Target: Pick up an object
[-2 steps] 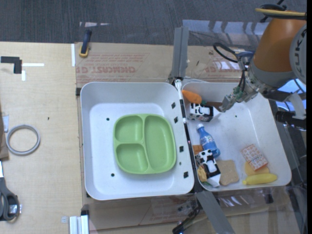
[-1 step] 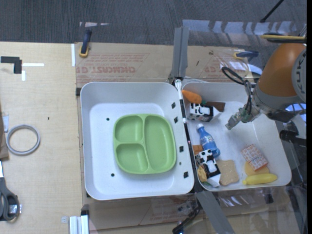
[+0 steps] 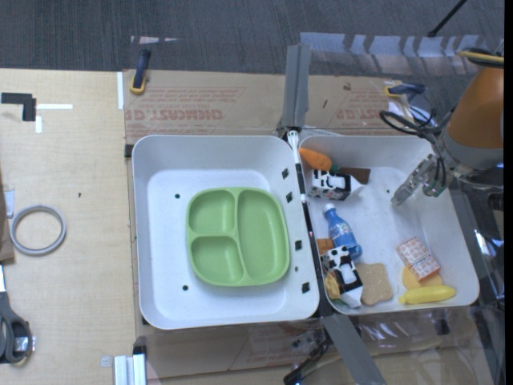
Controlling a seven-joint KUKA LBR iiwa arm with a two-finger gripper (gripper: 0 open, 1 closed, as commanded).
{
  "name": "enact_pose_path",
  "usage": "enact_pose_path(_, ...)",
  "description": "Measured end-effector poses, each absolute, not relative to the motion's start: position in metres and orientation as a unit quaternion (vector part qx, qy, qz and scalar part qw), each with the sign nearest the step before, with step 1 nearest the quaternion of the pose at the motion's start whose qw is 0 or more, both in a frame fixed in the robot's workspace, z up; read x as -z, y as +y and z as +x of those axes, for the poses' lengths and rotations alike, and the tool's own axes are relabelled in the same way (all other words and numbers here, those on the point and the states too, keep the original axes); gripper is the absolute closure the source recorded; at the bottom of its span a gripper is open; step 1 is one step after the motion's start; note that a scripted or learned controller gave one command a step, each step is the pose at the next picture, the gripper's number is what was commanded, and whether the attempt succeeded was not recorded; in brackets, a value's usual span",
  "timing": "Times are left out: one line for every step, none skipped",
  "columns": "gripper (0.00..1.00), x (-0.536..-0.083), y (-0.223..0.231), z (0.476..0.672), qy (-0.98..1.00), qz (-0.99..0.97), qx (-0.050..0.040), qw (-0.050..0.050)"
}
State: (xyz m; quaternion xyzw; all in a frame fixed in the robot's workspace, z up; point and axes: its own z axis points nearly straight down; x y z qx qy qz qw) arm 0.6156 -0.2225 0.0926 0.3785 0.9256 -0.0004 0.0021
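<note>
0 objects are lifted so far. The claw [image 3: 409, 189] hangs over the right bin [image 3: 461, 223], grasping nothing; whether it is released, I cannot tell. Nearest the claw lies the blue bottle [image 3: 342, 233], toward the green tray [image 3: 238, 236]; the whole grasp remains.

My arm [image 3: 481, 103] is cut off by the frame's right edge, only its orange band and wrist showing. My gripper [image 3: 413, 184], upper right, is too small and blurred to read its state. At lower left, a dark tool [image 3: 12, 335] is cropped by the left edge. The small packet [image 3: 418, 255] bears print too fine to read.
</note>
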Motion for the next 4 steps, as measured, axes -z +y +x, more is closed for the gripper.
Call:
enact_pose_path(0.0, -0.093, -0.222, 0.616, 0.926, 0.379, 0.0002, 0.002)
enact_pose_path(0.0, -0.092, -0.222, 0.559, 0.917, 0.399, 0.0001, 0.001)
enact_pose_path(0.0, -0.091, -0.217, 0.504, 0.893, 0.451, -0.0002, 0.0)
enact_pose_path(1.0, -0.1, -0.217, 0.505, 0.892, 0.452, -0.0005, 0.0)
